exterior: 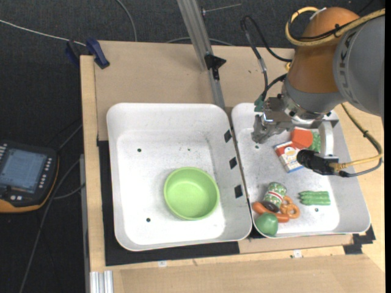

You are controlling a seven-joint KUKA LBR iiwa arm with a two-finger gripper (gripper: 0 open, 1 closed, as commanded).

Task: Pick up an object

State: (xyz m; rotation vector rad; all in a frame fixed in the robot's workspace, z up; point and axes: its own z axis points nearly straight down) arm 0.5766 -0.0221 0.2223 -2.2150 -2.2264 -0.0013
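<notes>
My gripper (261, 129) hangs over the upper left part of the right bin (348, 215), above bare floor near the divider. To its right lie a small red and white carton (286, 157) and an orange-red block (302, 138), partly under the arm's wrist. Toward the front of that bin lie a green pea pod (314, 197), a small can with a green and red label (276, 192), an orange looped item (282, 210) and a green round fruit (266, 224). A lime green bowl (191, 192) sits in the left bin (125, 139).
A slanted metal post (197, 32) rises behind the bins, just left of the gripper. A black cable plug (314, 162) runs over the right bin from the arm. A teach pendant (21, 174) rests off the bench at left. A blue clamp (96, 52) sits at the back left corner.
</notes>
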